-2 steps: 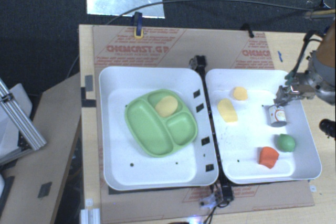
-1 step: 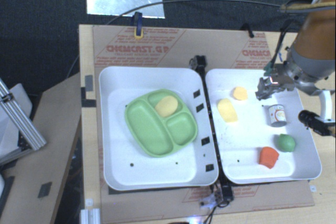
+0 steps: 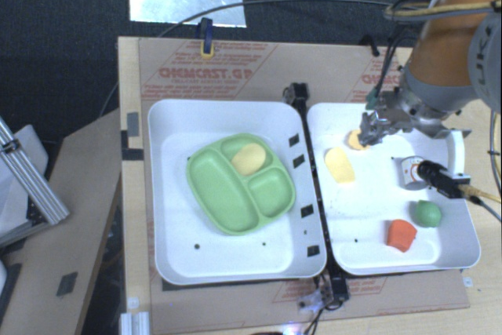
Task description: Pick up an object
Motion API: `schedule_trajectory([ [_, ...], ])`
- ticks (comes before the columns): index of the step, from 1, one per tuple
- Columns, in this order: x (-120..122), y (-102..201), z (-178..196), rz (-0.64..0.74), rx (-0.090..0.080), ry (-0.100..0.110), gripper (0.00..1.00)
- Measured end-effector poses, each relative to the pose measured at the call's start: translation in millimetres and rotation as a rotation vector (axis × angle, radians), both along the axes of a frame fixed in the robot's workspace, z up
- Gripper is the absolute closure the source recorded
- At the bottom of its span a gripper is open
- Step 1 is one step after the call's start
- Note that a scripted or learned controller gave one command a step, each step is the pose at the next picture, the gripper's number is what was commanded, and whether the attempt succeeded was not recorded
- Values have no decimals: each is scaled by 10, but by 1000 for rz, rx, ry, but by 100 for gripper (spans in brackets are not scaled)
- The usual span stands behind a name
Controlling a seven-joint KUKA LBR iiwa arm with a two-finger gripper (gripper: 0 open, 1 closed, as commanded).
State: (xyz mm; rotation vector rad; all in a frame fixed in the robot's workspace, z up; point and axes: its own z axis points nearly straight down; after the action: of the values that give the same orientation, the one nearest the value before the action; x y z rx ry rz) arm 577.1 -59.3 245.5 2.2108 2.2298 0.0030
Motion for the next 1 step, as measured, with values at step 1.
schedule_trajectory([
  [1,65,465,-43,0,0,0,100],
])
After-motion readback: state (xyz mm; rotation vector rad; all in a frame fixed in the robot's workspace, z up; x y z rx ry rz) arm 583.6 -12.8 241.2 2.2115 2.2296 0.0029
